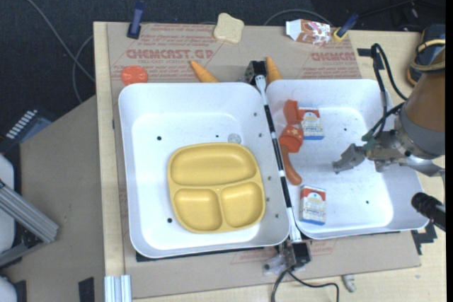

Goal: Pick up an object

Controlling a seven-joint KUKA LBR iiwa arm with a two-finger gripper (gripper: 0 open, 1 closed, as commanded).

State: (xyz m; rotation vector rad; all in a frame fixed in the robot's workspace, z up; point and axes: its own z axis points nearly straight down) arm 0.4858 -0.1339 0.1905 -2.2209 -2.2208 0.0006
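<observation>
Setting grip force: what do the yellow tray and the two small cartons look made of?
Yellow tray: likely molded plastic, matte with a soft sheen, rounded seamless compartments. Cartons: look like printed paperboard, flat faces and sharp folded edges, though too small to be sure; possibly plastic toy versions.

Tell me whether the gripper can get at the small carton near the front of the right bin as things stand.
Probably yes. The gripper hangs over bare floor of the right bin, and the small carton lies apart from the other items, with nothing between them.
</observation>
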